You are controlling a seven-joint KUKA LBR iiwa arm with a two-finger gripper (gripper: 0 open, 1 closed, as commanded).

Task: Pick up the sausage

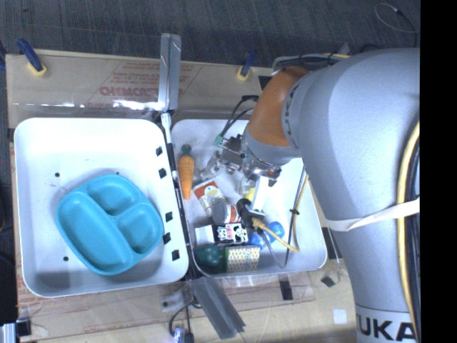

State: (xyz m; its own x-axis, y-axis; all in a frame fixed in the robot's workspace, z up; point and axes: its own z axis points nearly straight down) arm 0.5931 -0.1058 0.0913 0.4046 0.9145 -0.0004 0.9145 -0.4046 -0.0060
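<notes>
In the right bin (308,252) a short reddish-orange piece (207,190), which looks like the sausage, lies among other items just right of an orange carrot (186,174). My gripper (233,164) hangs low over the bin's upper middle, a little above and to the right of that piece. The wrist and orange band (275,116) hide the bin's far right part. Nothing can be made out in the gripper's grasp.
The right bin also holds a small can (218,209), a black-and-white box (230,233), a green object (210,256), a yellow-green sponge (243,258), a blue item (273,230) and a thin yellow stick (282,240). A blue divided plate (108,222) sits in the left bin (36,148).
</notes>
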